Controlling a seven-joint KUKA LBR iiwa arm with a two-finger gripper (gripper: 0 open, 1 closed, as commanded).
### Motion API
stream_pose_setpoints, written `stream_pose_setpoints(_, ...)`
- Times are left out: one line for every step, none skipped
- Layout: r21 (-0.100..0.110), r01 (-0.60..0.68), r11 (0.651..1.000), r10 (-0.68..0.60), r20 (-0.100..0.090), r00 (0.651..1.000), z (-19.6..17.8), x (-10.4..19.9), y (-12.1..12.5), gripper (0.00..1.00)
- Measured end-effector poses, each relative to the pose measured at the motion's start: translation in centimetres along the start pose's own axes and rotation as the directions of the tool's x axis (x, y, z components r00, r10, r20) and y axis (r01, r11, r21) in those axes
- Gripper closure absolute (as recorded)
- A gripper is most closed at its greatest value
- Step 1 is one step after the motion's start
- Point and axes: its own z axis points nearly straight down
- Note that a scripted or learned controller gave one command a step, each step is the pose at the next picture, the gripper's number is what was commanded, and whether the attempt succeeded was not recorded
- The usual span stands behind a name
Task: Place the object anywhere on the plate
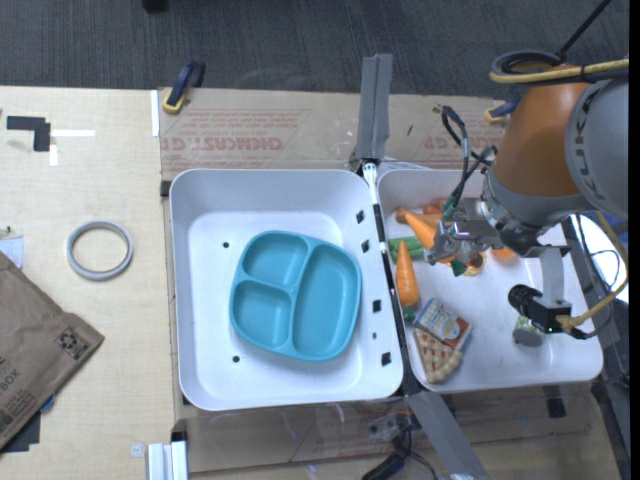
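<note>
Main risk from here, in my judgement: the right bin [560,368] was crowded, so a grab could catch 2 items at once or clip a neighbour and come up w/ nothing, esp. w/ the carrot [406,276] lying tight against the divider between bins. A loose pinch could also drop the item on the way across, short of the blue plate [296,295], which sat bare in the left bin [200,268] w/ its 3 compartments. The arm [545,148] reached in from the right, orange band above the wrist, wrist pointed down over the upper part of the right bin. The gripper [452,253] hung low among a 2nd carrot [420,228] & some green bits; can't tell its state. A waffle [437,356] & small packet [440,320] lay nearer the front.
</note>
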Motion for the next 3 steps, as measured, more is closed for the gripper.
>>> stream_pose_setpoints(-0.001, 0.149, 0.989, -0.149, 0.0, 0.989, -2.6, 7.4, 0.9, 1.0)
stream_pose_setpoints(0.002, 0.002, 1.0, -0.002, 0.0, 1.0, -1.4, 16.6, -3.7, 1.0)
stream_pose_setpoints(0.002, 0.002, 1.0, -0.002, 0.0, 1.0, -1.4, 16.6, -3.7, 0.0)
